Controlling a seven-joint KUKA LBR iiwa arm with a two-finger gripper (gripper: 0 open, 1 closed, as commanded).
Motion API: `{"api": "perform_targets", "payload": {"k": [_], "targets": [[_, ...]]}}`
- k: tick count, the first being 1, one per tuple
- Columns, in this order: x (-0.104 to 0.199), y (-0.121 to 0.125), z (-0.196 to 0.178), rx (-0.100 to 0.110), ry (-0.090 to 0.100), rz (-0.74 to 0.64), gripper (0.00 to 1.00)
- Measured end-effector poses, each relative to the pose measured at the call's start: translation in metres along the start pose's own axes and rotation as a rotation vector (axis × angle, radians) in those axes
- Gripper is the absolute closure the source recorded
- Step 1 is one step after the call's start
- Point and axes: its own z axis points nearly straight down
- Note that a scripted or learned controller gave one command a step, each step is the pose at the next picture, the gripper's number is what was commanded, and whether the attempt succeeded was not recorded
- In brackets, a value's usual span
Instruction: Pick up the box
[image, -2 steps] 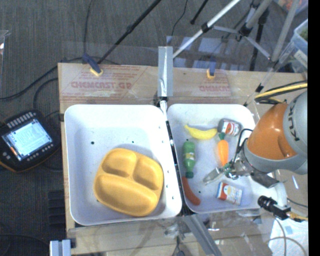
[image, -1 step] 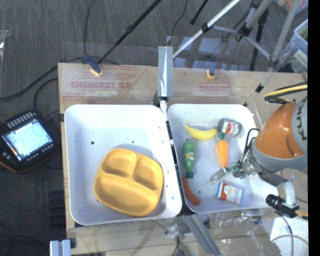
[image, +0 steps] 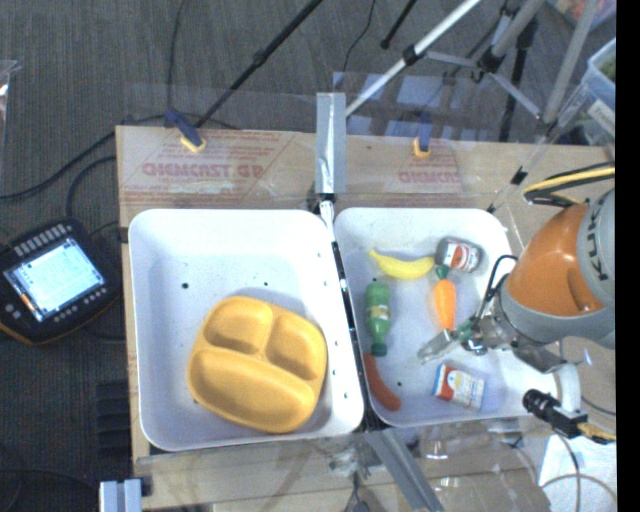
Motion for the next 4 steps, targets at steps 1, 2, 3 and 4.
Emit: {"api": "perform_targets", "payload": {"k": [1, 2, 3, 4], "targets": [[0.007, 0.000, 0.000, 0.001, -0.003, -0.006, 0.00], [0.014, -0.003, -0.003, 0.016, 0.006, -0.038, 0.00], [0.010, -0.002, 0.000, 0.010, 0.005, -0.080, 0.00], [0.004, -0.001, 0.000, 0.007, 0.005, -0.105, 0.00]]}}
